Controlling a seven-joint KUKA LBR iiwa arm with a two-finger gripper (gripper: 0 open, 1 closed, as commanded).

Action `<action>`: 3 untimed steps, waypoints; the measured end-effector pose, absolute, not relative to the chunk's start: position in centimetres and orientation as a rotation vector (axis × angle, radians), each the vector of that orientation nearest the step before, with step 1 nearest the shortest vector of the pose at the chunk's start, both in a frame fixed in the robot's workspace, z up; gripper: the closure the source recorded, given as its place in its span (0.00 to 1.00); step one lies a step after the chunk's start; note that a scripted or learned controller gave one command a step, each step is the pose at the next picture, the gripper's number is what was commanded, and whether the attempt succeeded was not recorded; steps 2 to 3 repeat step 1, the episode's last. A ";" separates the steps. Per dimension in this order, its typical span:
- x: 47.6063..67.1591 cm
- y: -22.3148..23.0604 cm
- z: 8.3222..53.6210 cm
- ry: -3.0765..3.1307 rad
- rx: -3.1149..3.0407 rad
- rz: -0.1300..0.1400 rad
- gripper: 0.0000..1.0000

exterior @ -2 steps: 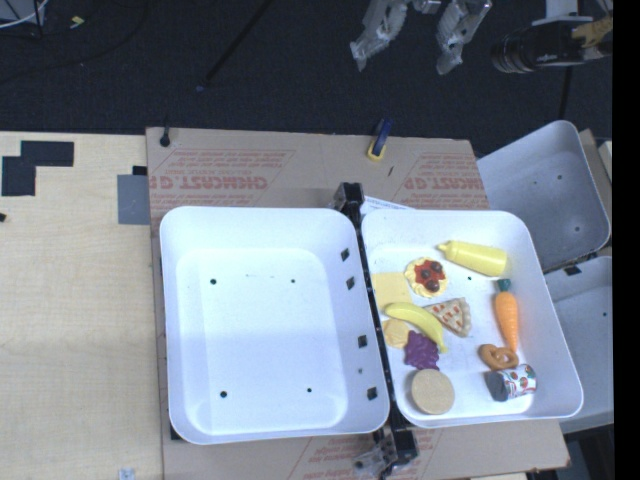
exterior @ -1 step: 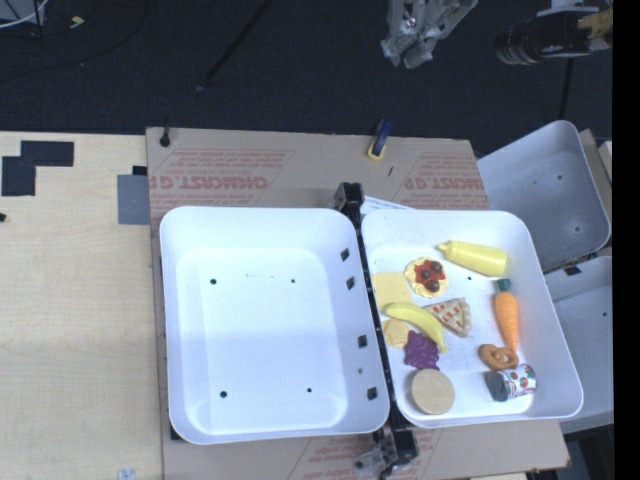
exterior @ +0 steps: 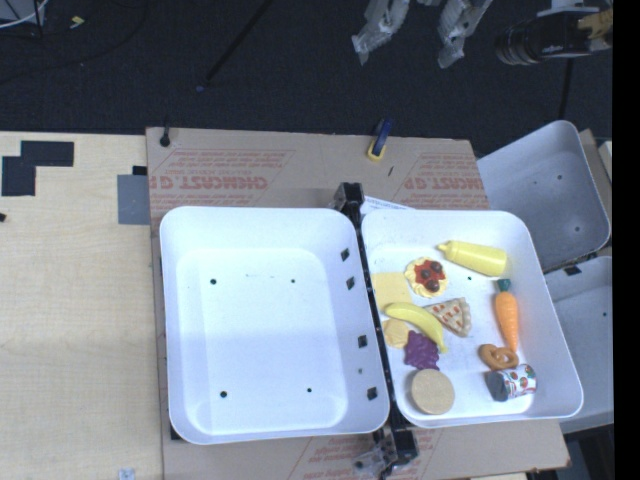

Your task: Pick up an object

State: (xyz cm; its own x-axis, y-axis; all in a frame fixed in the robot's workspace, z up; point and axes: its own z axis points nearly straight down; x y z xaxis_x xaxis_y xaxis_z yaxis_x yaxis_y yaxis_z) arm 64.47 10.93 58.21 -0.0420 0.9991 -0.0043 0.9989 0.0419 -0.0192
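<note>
Right bin [exterior: 545, 368]: near edge holds biscuit [exterior: 433, 391] and can [exterior: 511, 381]; mid, banana [exterior: 415, 321] and carrot [exterior: 507, 313]; far edge, yellow bottle [exterior: 473, 257]. Left bin [exterior: 180, 328] bare white. Gripper [exterior: 408, 43] far beyond bench's far edge, fingers spread, nothing between them. Pick not begun: approach, descent and grasp all remain. Room above bins open; toys crowd each other.

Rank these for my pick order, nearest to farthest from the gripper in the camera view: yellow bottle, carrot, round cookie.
From the gripper, raised beyond the bins:
1. Yellow bottle, far end of the right bin.
2. Carrot, right side, mid-bin.
3. Round cookie, near edge.
</note>
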 end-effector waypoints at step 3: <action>64.5 11.1 59.1 -2.268 -2.164 0.021 1.00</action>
